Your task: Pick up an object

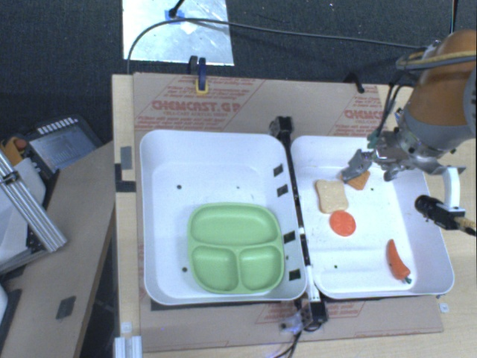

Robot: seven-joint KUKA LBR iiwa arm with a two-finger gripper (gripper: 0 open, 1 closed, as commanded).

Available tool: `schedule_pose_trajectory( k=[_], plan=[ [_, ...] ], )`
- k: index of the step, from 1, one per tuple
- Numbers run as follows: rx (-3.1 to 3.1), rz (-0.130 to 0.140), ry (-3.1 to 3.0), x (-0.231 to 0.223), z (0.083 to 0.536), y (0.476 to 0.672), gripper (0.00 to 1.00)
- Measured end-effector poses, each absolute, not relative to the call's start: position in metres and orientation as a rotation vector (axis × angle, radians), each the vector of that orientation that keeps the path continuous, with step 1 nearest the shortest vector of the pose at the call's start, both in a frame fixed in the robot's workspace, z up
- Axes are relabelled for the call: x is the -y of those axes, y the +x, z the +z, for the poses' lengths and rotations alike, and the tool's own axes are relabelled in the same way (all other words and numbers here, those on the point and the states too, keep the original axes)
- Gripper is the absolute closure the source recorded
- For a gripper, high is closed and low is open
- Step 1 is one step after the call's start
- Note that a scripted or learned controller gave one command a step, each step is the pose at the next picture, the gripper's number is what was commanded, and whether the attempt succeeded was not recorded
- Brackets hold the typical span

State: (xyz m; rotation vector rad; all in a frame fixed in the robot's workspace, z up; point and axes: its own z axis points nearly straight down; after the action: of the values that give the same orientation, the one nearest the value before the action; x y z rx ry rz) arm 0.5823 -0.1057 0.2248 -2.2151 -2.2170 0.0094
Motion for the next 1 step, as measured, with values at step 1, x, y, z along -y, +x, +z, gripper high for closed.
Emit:
schedule_pose_trajectory(
  k=[1],
  plan=[
    [2.225,-0.001,-2.219,0.1056,0.2306,0.5846,0.0]
  ],
)
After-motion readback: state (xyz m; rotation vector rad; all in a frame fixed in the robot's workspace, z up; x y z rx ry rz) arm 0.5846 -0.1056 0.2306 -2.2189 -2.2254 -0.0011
